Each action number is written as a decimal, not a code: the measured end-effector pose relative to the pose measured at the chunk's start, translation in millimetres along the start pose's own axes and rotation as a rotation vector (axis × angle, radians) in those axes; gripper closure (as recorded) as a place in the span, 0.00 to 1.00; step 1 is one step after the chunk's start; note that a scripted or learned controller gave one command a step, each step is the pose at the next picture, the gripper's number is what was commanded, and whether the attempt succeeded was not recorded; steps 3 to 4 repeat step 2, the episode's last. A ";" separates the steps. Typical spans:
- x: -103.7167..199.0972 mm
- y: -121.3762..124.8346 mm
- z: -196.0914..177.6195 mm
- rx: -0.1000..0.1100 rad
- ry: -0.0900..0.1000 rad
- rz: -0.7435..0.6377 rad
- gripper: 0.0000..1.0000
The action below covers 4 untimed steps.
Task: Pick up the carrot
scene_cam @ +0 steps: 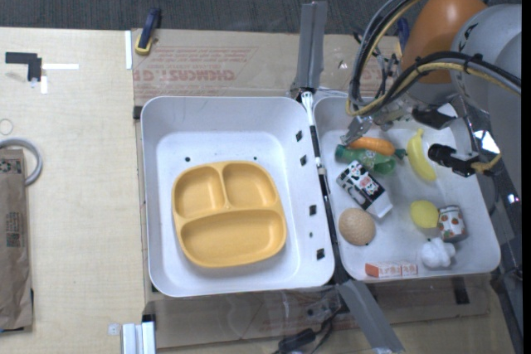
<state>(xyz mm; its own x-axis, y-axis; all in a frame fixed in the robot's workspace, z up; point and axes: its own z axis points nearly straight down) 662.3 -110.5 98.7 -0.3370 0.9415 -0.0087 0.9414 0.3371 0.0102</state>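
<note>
The carrot [372, 144] is orange with a green leafy end and lies flat in the upper left part of the right bin [477, 257]. My gripper [360, 127] hangs right over the carrot's left end, at its upper edge, coming down from the grey arm with its orange band [440, 16]. Cables and the wrist hide how the gripper stands on the carrot, and I cannot see whether they touch.
Around the carrot in the right bin lie a banana [421, 155], a black-and-white carton [362, 185], a brown egg [358, 225], a lemon [424, 214], a small can [450, 221] and a white wad [436, 254]. The left bin [158, 178] holds a yellow divided plate [230, 213].
</note>
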 end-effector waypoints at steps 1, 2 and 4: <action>-0.6 -2.0 -5.4 0.004 0.001 0.004 1.00; 26.1 7.8 -100.0 0.008 0.007 -0.070 1.00; 26.1 7.8 -100.0 0.008 0.007 -0.070 1.00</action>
